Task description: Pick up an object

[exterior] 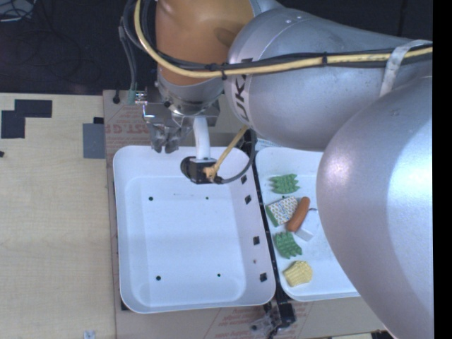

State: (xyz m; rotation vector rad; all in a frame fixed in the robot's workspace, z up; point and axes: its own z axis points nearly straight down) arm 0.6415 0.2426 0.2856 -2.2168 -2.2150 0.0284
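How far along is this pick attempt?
Nothing looks done: the toy items, among them the orange carrot and yellow corn, lie in the right bin. The gripper hangs over the left bin's far rim. The grasp remains.

The counter [49,224] of pale wood is lying to the left of the left bin [134,288]. Dark grey and black squares [93,140] are sitting on it, up and to the left of that bin. Brown cardboard with red lettering [131,127] is showing just above the bin's far left corner. Black cables [28,2] are trailing in the dark area well above the bin.
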